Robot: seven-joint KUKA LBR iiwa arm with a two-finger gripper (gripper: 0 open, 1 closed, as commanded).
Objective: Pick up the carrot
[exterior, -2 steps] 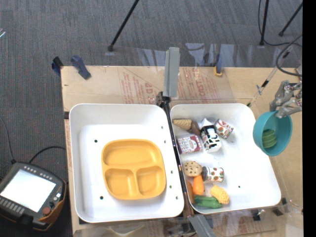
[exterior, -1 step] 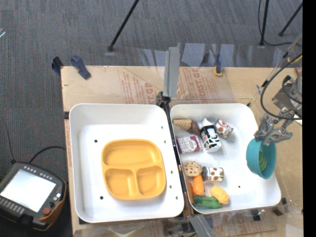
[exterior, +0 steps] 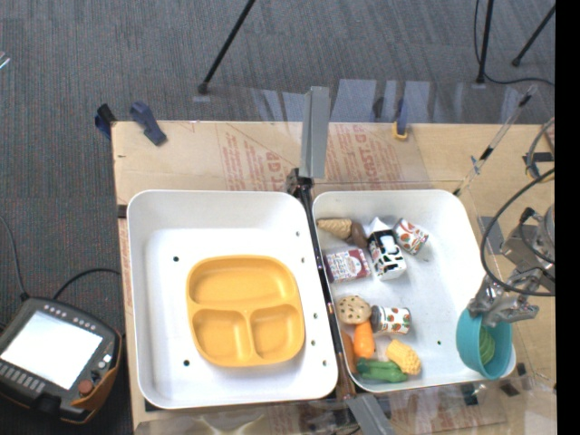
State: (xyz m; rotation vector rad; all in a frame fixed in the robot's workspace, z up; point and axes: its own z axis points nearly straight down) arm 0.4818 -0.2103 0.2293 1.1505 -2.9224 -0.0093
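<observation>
The carrot [exterior: 363, 340] is a small orange piece with a green top, lying near the front left of the right bin [exterior: 444, 208]. It sits between a cookie [exterior: 352, 310] and a yellow corn cob [exterior: 404, 358], with a green vegetable [exterior: 381, 371] just in front of it. My gripper [exterior: 504, 308] hangs at the bin's right rim, over a teal bowl [exterior: 480, 344], well to the right of the carrot and apart from it.
The right bin also has an ice cream cone [exterior: 334, 227], a brown carton [exterior: 347, 265], a black-and-white carton [exterior: 387, 253] and two small cans [exterior: 412, 236] [exterior: 392, 318]. A yellow divided plate [exterior: 245, 311] lies in the left bin [exterior: 154, 225]. Cables loop at the right [exterior: 497, 234].
</observation>
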